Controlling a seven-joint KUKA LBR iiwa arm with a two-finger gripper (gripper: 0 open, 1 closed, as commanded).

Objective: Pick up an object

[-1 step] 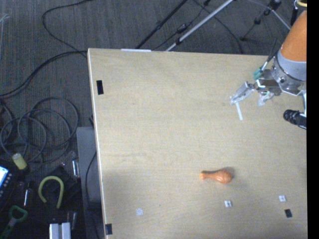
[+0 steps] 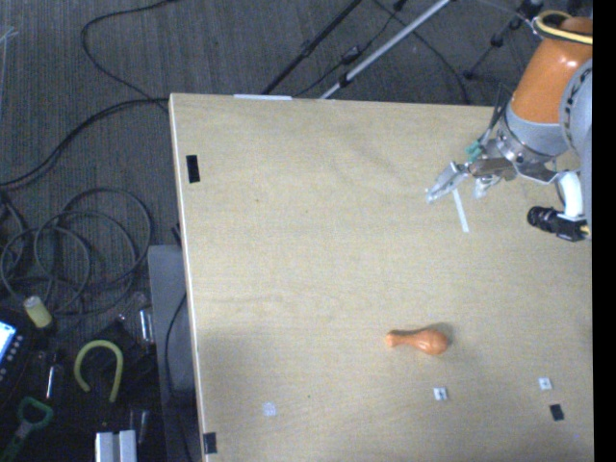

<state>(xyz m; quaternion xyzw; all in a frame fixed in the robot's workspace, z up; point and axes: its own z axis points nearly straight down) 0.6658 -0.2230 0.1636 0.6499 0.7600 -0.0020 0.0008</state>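
Small square markers sit low on the bench (image 2: pixel 318 258), one pale one (image 2: pixel 440 393) just below the task's thing and two more, one pale (image 2: pixel 545 384) and one dark (image 2: pixel 556 412), toward the lower right corner. Just above the pale marker lies the orange object (image 2: pixel 421 341), a small pear-shaped thing resting on its side, with its narrow neck pointing left and its rounder end to the right. It lies alone on the bare tan surface, in the lower middle part of the bench, well apart from the arm. At the upper right the arm (image 2: pixel 551 94) reaches in, its orange band above a grey wrist, and the gripper (image 2: pixel 452 192) hangs over the upper right part of the bench, pointing left and slightly down. Its pale, thin fingers (image 2: pixel 460 210) appear spread, so the jaws look open, and nothing shows between them. A black fitting (image 2: pixel 556 221) juts out below the wrist near the right edge. A dark rectangular mark (image 2: pixel 192 168) sits near the left edge of the bench, toward the top. On the floor at left lie coils of black cable (image 2: pixel 77 248) and a yellow-green curved tool (image 2: pixel 99 366), with silver stand legs (image 2: pixel 404 27) crossing the carpet beyond the far edge.
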